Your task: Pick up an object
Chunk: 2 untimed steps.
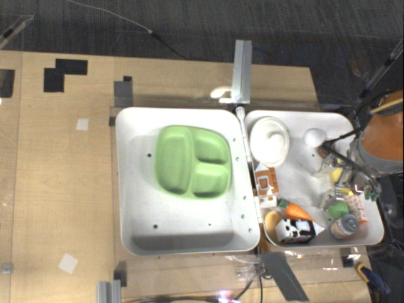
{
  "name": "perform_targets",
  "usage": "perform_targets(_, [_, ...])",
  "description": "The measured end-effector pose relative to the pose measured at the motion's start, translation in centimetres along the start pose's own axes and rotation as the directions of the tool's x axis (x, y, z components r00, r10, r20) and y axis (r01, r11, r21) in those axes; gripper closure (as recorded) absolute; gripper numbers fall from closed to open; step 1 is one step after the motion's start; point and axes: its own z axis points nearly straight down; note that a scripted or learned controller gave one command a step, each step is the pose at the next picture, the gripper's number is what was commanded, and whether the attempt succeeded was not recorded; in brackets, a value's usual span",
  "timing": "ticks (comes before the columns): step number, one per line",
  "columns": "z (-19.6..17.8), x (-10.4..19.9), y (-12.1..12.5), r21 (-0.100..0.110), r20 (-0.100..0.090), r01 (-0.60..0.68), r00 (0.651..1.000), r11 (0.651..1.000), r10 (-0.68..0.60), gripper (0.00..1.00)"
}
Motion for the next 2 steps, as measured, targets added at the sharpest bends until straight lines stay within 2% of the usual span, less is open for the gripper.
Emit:
perform_targets(1, [-0.06, 2.28, -0.15, -0.002, 0.001, -0.003, 1.000, 1.000, 0.003, 0.00])
perform_targets(2, [-0.06, 2.35, -0.15, -0.001, 0.002, 0.001, 1.000, 1.000, -0.001, 0.00])
